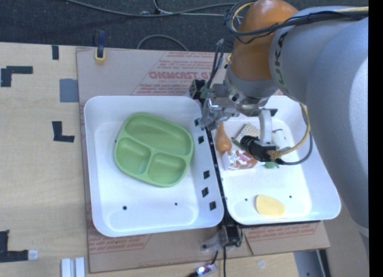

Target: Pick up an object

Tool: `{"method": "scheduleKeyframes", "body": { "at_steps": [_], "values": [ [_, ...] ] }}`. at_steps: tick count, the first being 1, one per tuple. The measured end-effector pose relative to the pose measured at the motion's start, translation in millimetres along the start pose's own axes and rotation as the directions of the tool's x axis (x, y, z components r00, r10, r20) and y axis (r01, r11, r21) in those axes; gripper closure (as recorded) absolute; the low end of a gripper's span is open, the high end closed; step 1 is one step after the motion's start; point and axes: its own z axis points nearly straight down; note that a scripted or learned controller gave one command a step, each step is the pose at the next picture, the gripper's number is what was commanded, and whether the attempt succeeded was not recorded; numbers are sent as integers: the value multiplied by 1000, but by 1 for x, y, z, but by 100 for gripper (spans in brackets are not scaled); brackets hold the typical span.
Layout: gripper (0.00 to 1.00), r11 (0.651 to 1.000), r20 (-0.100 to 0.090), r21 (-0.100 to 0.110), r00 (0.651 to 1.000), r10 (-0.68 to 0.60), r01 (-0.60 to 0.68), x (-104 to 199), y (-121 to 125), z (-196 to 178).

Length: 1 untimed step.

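My gripper (210, 118) hangs low over the left rim of the right bin (311, 192), near its far end. Just in front of it, against that rim, lies a small orange object (223, 141); I cannot tell whether the gripper touches it. Next to the orange object are a pale cracker-like piece (249, 130) and a white packet with red print (238, 161). A yellow oval piece (270, 205) rests near the bin's front wall.
A green divided plate (154, 148) lies in the left bin (102, 210). The arm's grey body covers the right bin's far right side. Cables run across the dark floor behind the bench.
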Motion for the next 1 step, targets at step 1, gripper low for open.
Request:
{"method": "scheduleKeyframes", "body": {
  "at_steps": [1],
  "values": [
    [100, 1000, 0, 1, 1000, -1, 1, 50, 23, 17]
  ]
}}
